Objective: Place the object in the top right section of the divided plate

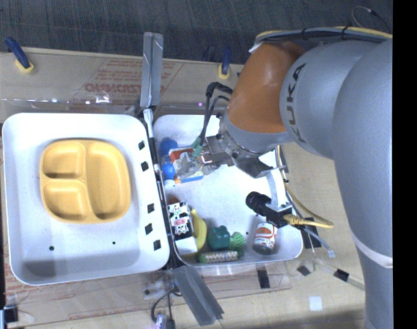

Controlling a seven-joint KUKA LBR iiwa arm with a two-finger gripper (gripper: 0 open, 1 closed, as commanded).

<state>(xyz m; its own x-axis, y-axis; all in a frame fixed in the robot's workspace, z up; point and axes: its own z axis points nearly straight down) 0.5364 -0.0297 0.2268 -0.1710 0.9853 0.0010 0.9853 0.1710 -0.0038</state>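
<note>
The tabletop (71,74) carries two white bins side by side. The grey arm (332,115), with its orange band, reaches in from the right and covers much of the right bin (222,197). The left bin (16,252) holds the yellow divided plate (105,184), set toward its upper left, and nothing lies in any of the plate's sections.

The tool (197,157) is low in the upper left corner of the right bin, close to the wall between the bins. It sits against a clear, crinkled packet (184,168), with a blue object (169,146) just beside it. Whether the tool is open, closed or gripping cannot be told from this angle.

Along the lower edge of that bin lie a cow-patterned box (179,218), a banana (200,233), a green toy (219,237) and a red-labelled can (265,238).

As a judgement, the task is at its start. The object to be moved is most likely the packet or the blue object by the tool. A secure pick, the carry across to the left bin and the release into the plate's top right section are all left to do.
</note>
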